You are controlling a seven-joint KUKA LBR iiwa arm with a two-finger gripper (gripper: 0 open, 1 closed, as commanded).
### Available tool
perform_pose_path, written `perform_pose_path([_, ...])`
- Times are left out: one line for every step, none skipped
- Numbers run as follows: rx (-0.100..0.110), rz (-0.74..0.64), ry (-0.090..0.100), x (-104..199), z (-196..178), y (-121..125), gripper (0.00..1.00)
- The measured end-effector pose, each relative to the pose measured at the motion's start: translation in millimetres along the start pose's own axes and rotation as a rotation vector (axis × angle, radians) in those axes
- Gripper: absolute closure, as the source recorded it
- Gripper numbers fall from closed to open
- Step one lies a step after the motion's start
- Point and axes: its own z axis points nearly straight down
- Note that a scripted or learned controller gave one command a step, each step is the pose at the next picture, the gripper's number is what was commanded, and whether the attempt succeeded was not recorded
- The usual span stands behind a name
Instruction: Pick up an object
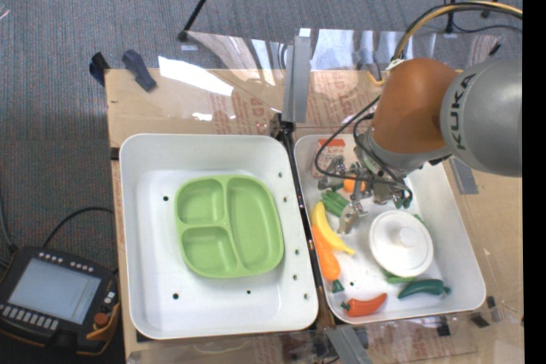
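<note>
My gripper point(351, 205) hangs low in the right bin point(452, 209), under the orange wrist band, its fingers pointing down next to a yellow banana point(329, 229) and a small green vegetable point(334, 202). An orange carrot point(327, 260) lies just below the banana. A white bowl point(401, 243) sits to the gripper's right. A red pepper point(365, 304) and a dark green pepper point(422, 289) lie near the bin's front. A small orange item point(350, 184) shows beside the wrist. I see nothing held between the fingers.
The left bin point(145, 183) holds a light green divided plate point(229, 226). A black divider runs between the two bins. A teach pendant point(55, 294) lies off the bench at the lower left.
</note>
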Motion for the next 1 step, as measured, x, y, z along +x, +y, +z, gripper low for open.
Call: perform_pose_path([0.0, 0.13, -0.002, -11.2, -0.7, -1.8, 0.0])
